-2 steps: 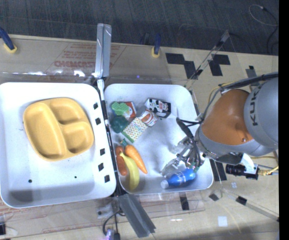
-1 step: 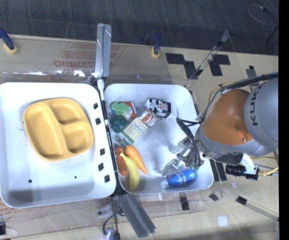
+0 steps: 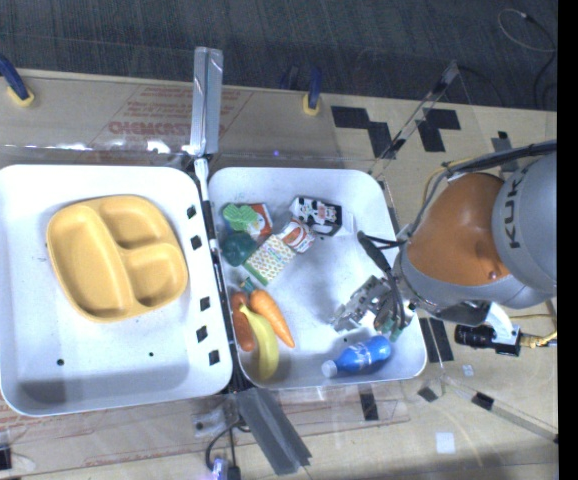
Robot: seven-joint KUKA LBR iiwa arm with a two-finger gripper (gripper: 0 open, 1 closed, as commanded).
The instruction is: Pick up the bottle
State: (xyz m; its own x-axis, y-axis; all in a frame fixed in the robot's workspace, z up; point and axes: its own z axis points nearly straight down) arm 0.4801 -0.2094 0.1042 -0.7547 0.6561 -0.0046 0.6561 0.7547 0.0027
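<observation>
A blue bottle (image 3: 361,357) with a white cap lies on its side near the front right corner of the right bin (image 3: 314,180). My gripper (image 3: 366,307) hangs just above and behind the bottle, over the bin's right side, with its metal fingers pointing down and left. The fingers look spread, with nothing between them. The bottle lies apart from the fingers, a short way in front of them.
The right bin also holds a banana (image 3: 262,345), two carrots (image 3: 272,317), a green toy (image 3: 235,248), small cartons (image 3: 273,256) and a black-and-white carton (image 3: 316,214). A yellow divided plate (image 3: 116,256) sits in the left bin (image 3: 29,368).
</observation>
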